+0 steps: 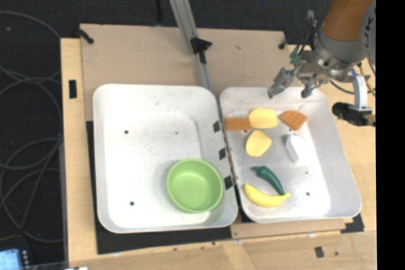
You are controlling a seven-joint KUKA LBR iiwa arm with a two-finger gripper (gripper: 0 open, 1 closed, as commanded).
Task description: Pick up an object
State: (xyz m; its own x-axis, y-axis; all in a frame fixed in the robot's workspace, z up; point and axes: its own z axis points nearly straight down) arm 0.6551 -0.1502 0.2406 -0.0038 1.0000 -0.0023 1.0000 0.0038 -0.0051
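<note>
One fixed camera looks down at a slant on both white bins [158, 98], taking in the whole bench [126, 47].

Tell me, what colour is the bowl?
The bowl is light green, seen in the camera view.

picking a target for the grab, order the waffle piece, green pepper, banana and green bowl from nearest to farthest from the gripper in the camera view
The gripper hangs over the right bin's far edge.
1. Waffle piece, just below the gripper in the right bin.
2. Green pepper, lower middle of the right bin.
3. Banana, at the right bin's near edge, just past the pepper.
4. Green bowl, in the left bin's near right corner.
</note>
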